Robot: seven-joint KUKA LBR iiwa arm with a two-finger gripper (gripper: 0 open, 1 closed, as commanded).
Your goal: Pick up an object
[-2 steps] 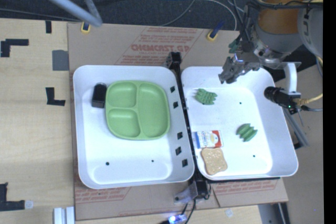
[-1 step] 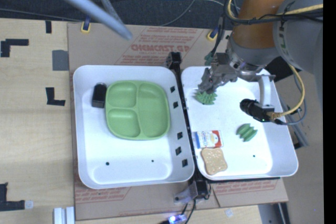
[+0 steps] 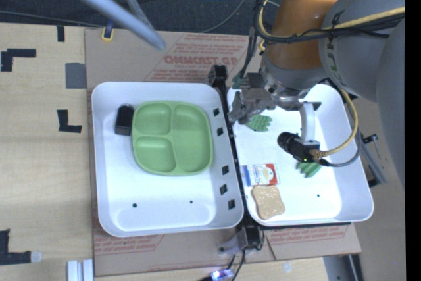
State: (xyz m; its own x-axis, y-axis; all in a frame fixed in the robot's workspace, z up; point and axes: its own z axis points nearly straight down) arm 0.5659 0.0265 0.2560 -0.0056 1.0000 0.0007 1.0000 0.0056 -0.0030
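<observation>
Grey arm (image 3: 368,29) enters from right, orange band (image 3: 306,16) above wrist. Wrist bent downward. End effector (image 3: 253,108) low, pointing toward lower left; cables loop around wrist.

Glossy white plastic bins (image 3: 108,207), matt green plastic tray (image 3: 173,138), cardboard underlay (image 3: 191,56)
</observation>
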